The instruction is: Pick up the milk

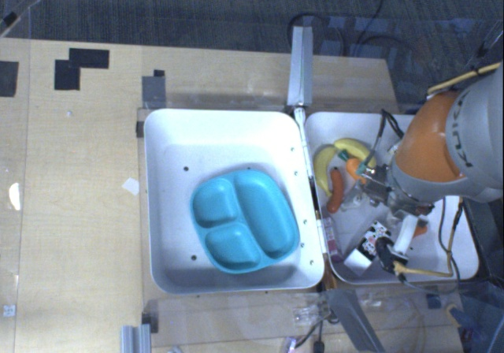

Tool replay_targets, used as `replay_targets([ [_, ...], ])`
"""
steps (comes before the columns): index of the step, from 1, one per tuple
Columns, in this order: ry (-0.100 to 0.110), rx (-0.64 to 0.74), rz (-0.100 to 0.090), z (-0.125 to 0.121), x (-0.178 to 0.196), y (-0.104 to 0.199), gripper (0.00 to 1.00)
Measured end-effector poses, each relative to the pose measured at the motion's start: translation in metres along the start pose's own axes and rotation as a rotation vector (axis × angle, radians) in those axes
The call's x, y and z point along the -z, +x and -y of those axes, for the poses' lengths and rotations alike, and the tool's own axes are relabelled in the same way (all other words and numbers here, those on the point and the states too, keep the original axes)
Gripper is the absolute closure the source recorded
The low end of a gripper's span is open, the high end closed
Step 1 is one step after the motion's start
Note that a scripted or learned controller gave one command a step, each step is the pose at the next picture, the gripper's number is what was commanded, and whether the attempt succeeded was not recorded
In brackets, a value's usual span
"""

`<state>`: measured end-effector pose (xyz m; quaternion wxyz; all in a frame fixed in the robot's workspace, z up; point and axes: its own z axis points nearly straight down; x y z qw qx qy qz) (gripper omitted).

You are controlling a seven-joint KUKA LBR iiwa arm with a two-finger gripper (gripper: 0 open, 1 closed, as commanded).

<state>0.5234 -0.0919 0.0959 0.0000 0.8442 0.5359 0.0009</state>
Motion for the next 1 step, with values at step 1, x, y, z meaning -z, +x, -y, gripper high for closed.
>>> replay_targets([
  [1, -0.004, 0.003, -0.002, -0.0013, 0.0111, 0.0014, 1.00],
])
